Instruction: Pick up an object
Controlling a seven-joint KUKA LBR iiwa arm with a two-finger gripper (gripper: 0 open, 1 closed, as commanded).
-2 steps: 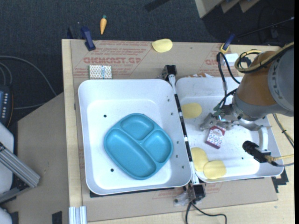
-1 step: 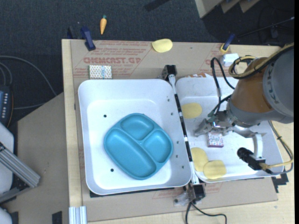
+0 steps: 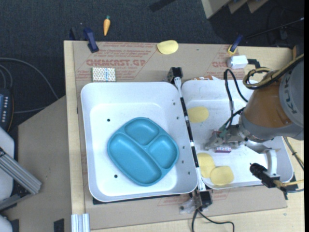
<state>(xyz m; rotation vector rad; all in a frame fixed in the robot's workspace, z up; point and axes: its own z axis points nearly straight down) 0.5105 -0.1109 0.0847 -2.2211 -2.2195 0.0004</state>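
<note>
Yellow discs [image 3: 215, 170] lie just below the gripper [image 3: 221, 141]; jaw state unclear.

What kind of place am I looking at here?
Probably a robotics lab or test bench. A grey and orange arm reaches over two white bins on a cardboard-covered bench, with loose cables on the dark carpet around it.

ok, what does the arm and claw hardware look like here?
Arm: rounded grey links, a wide orange band above the wrist, dark lettering partly visible on the grey shell. Black cables loop alongside it. Claw: small, grey metal, detail too blurred to make out.
</note>
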